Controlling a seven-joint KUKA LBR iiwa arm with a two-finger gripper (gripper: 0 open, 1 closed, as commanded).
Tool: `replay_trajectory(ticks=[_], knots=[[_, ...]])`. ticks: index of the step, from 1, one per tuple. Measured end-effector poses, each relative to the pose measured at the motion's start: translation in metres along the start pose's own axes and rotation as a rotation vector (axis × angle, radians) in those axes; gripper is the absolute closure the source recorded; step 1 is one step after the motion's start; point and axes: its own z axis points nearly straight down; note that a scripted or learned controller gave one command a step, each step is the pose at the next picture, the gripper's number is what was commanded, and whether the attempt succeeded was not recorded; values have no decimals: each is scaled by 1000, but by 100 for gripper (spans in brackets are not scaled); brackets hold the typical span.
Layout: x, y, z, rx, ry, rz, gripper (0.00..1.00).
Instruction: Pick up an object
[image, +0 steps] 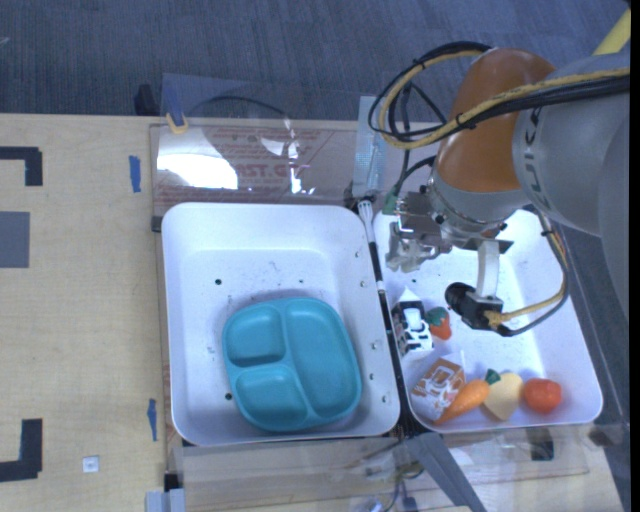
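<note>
The wooden worktop (70, 330) carried two shallow white bins set edge to edge, likely so things could pass from one to the other. The arm (500, 130) reached in over the right bin (575, 345), its gripper (410, 248) hanging above that bin's upper left part; whether it was spread or pressed together I could not tell, and nothing showed between its tips. The left bin (200, 240) held a blue divided plate (291, 364). The candidates lay clustered in the right bin's lower end: a waffle-like piece (437, 384), a carrot (466, 397), a pale yellow item (505, 393), a tomato (543, 395) and a small black-and-white object (412, 328).
</note>
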Motion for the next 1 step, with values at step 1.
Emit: replay_trajectory(ticks=[1], knots=[[109, -13, -32, 2, 2, 28, 100]])
